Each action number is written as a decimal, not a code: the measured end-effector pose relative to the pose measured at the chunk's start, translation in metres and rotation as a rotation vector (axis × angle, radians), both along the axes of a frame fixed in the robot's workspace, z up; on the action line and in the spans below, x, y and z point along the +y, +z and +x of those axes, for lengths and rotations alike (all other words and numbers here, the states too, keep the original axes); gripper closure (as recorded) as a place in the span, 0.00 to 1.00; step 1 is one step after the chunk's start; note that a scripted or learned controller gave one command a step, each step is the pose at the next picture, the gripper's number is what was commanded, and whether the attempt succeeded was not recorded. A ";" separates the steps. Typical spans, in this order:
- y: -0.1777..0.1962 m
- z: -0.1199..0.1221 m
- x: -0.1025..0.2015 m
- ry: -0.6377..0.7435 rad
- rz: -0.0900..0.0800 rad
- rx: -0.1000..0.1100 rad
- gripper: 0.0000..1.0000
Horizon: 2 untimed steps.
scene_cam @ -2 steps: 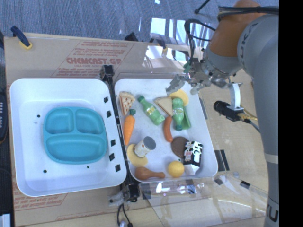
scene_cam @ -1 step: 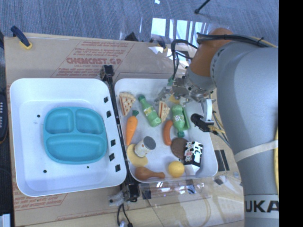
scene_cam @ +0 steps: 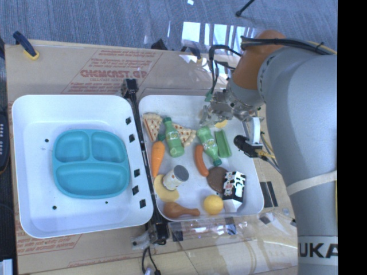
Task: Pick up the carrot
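Carrot (scene_cam: 157, 157), well left of and below the gripper (scene_cam: 215, 112) whose grip we cannot tell, looks to us light, stiff, smooth plastic; we would pinch its thick middle crosswise.

Gripper (scene_cam: 215, 114) fingertips blurred against clutter, opening unreadable. Arm (scene_cam: 298, 130) cut by right and bottom edges, covering right bin (scene_cam: 172, 99) far rim. Black object (scene_cam: 3, 139) cropped at left edge.
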<state>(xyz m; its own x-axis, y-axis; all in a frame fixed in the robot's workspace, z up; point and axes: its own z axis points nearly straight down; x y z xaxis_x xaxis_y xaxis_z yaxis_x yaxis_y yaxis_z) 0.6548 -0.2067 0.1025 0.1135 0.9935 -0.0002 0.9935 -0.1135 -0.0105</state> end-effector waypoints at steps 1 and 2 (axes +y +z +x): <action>0.000 0.000 0.000 0.002 0.000 0.001 0.00; 0.156 0.007 0.073 -0.082 0.000 -0.023 0.00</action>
<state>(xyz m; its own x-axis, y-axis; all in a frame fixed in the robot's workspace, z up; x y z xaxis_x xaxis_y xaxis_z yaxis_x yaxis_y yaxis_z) 0.6613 -0.1334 0.2581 0.1943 0.9809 0.0029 0.9809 -0.1943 0.0123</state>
